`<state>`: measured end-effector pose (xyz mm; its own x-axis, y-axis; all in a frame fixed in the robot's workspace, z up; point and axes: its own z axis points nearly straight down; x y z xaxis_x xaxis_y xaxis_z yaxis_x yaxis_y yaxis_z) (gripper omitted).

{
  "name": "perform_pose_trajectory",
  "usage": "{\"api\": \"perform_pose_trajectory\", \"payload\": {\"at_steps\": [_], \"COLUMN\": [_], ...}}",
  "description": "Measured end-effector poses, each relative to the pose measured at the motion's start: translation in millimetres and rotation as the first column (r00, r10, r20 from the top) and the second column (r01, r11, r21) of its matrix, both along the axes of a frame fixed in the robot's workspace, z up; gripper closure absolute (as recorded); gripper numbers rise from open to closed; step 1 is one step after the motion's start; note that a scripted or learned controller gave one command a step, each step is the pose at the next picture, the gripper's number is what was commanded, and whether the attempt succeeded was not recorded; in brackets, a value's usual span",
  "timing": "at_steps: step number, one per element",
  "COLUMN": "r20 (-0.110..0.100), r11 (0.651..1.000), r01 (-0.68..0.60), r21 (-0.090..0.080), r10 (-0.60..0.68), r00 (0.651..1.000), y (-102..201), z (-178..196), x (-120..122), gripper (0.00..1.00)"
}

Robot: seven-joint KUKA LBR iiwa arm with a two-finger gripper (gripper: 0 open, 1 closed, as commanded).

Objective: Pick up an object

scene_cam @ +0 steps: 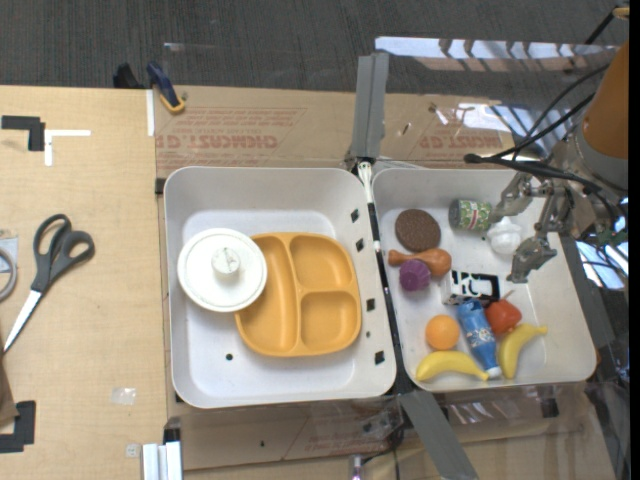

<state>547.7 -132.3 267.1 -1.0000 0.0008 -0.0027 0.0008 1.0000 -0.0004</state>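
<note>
The right bin [575,298] holds several small objects: a brown round cookie [417,229], a green can [470,214] lying on its side, a white lump [505,236], a toy drumstick [422,260], a purple piece [414,277], a black-and-white card [472,286], an orange [441,332], a blue bottle [478,338], a red piece [504,315] and two bananas [448,367] [522,348]. My gripper [522,230] hangs over the bin's right side, open, with its fingers spread above and below the white lump. Nothing is held between them.
The left bin [190,368] carries a yellow divided plate [305,303] and a white round lid [222,268]. Scissors [50,258] lie on the bench at the left. Cables [560,118] trail behind the arm at the upper right.
</note>
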Motion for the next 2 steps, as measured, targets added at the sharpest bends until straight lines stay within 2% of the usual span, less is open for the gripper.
{"api": "perform_pose_trajectory", "payload": {"at_steps": [1, 2], "r20": [0.002, 0.002], "r11": [0.994, 0.99], "r01": [0.107, 0.142], "r21": [0.0, 0.0], "r10": [-0.107, -0.142], "r00": [0.994, 0.99], "y": [-31, -33], "z": [-80, -174], "x": [87, 110], "gripper": [0.0, 0.0]}}
